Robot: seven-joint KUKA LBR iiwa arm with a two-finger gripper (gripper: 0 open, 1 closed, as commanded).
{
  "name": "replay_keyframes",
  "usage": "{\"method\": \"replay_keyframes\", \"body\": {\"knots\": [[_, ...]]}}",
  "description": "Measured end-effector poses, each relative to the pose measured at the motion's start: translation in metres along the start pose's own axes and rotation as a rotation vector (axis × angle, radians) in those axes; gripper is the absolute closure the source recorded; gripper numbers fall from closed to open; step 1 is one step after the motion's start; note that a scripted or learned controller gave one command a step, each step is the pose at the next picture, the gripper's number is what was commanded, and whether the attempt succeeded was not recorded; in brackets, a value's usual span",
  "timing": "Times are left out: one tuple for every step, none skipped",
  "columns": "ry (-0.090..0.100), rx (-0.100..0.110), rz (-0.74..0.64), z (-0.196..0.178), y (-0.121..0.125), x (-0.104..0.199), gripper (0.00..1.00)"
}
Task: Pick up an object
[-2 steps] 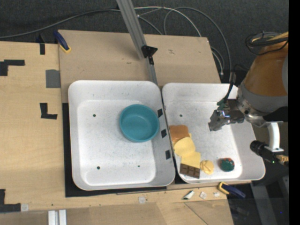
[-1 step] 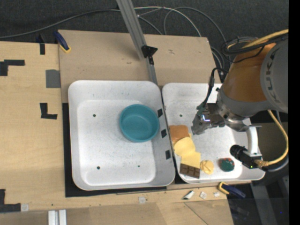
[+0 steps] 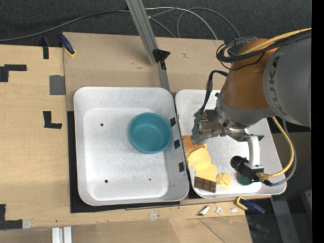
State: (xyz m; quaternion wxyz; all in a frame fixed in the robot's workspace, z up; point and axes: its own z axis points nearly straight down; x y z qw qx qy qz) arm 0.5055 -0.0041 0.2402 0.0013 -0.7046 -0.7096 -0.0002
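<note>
Target candidates: yellow block (image 3: 199, 159) and orange piece (image 3: 188, 145) just under the jaws (image 3: 198, 134), at left edge of right bin (image 3: 271, 151). Likely light, stiff, smooth toy-food shapes; best pinched across the short flat sides. Yellow one irregular, pale, touching orange piece behind. Brown chocolate-like bar (image 3: 205, 184) and small yellow lump (image 3: 222, 179) nearby, nearer the front rim. Jaw spread: cannot tell, hidden by wrist. Teal bowl (image 3: 150, 132) in left bin (image 3: 96, 135).

The arm (image 3: 283, 80) is bulky and grey, with dark "KUKA" lettering on its shell and a broad orange band (image 3: 245, 85) above the wrist. Black cables loop over the band; a yellow cable (image 3: 289, 151) curves alongside. The gripper (image 3: 202, 128) is dark metal.
</note>
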Motion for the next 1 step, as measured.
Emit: {"method": "replay_keyframes", "body": {"knots": [[0.000,0.003,-0.001,0.0013,-0.0141,0.0537,1.00]]}}
